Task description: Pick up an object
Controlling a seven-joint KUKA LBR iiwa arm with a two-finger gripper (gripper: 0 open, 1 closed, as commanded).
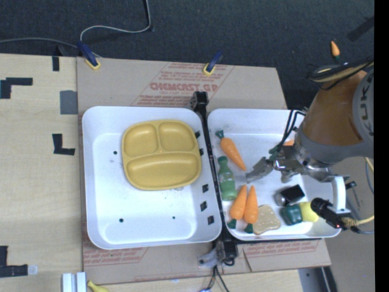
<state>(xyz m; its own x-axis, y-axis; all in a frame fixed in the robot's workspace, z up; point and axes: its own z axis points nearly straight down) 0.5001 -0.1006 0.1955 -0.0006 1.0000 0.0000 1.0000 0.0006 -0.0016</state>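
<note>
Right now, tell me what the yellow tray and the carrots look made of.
Yellow tray: likely moulded plastic; one even colour, soft sheen, rounded compartments. Carrots: probably toy plastic; uniform orange, smooth, with flat green tops, though the view is too small to rule out rubber.

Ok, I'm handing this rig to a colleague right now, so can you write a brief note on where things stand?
Tool: low over the right white bin, fingers open, holding nothing.
Right bin's contents: orange toy carrot near the divider, green plastic bottle, two orange carrots side by side, tan bread-shaped piece, plus small black, teal and yellow items by the arm.
Left white bin: yellow compartment plate.
Done: nothing lifted.
Left: close on one object, likely a carrot or the bottle, and raise it.
</note>
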